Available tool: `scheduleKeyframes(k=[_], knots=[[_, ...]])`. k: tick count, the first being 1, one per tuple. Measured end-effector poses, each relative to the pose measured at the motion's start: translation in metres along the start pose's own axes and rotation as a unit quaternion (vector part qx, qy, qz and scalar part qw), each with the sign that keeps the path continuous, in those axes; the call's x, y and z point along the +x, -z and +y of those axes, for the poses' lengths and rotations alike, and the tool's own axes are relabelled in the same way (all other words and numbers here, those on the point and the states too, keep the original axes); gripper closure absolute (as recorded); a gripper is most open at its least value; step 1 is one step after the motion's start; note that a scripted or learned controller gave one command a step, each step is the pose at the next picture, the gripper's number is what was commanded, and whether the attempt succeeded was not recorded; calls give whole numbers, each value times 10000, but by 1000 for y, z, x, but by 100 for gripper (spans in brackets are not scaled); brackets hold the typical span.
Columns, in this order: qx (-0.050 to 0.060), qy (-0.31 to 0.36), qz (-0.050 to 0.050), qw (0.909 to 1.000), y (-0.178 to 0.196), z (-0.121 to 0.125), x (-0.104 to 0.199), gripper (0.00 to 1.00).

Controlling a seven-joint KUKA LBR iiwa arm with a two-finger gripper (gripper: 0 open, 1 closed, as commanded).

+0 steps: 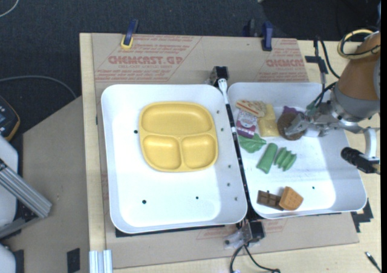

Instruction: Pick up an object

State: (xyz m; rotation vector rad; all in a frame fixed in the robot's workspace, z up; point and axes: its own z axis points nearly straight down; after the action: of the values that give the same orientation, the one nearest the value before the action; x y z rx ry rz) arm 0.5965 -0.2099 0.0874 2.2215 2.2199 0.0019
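Gripper (294,126) is low in the right bin (338,202), right over a small dark brownish object (292,130), but I honestly can't tell whether it has a grip on anything. Going left to right from the yellow divided tray (178,134) in the left bin (124,163): past it sits a wrapped snack packet (247,121), then a pale yellow block (266,123), then that dark object. Below those lie green pods (276,158), and lower still a brown chocolate piece (268,198) touching an orange cracker (291,198). If it were me, I'd centre on the dark object, keep clear of the yellow block just beside it, and lift straight up slowly so nothing gets dragged along
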Motion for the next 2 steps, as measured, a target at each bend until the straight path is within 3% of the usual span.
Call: scheduleKeyframes(k=[1, 2], knots=[[-26, 1, -7, 10000, 12, 1, 0, 100], [-24, -6, -18, 10000, 66, -7, -6, 100]])
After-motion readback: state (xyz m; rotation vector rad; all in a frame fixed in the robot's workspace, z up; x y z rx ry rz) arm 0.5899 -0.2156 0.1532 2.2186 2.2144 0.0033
